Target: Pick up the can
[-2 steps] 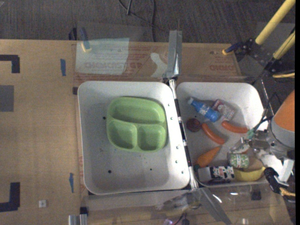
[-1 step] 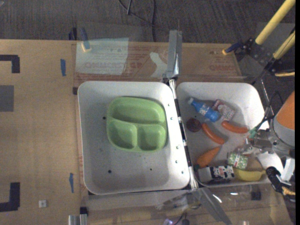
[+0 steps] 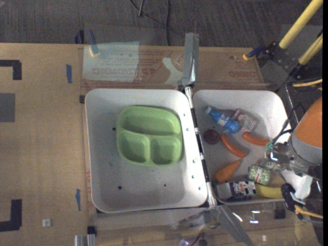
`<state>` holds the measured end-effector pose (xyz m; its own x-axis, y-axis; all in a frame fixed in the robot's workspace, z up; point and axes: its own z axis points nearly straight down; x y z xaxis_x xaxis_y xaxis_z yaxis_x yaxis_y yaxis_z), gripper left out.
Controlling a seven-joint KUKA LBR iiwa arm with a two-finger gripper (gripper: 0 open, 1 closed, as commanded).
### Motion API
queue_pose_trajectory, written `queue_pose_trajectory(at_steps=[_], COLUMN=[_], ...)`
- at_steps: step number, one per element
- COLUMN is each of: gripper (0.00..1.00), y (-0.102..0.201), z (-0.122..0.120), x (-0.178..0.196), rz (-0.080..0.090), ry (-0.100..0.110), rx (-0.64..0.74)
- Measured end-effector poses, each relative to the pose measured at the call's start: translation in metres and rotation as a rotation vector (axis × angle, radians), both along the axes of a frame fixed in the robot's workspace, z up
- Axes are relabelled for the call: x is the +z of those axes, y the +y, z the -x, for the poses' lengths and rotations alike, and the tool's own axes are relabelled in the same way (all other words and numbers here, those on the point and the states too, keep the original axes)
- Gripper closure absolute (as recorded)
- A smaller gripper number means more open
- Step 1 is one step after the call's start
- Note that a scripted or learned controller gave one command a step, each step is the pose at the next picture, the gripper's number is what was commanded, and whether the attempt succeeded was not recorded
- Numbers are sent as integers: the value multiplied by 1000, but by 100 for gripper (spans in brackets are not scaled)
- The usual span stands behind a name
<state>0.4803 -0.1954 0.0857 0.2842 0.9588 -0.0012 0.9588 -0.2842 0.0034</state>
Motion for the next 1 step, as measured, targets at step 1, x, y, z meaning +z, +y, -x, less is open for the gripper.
queue_pose_trajectory(at_steps=[1], gripper=[100], y=[-17], z=[1], x=[58], rz=[-4], ry=[8], rx=[-126])
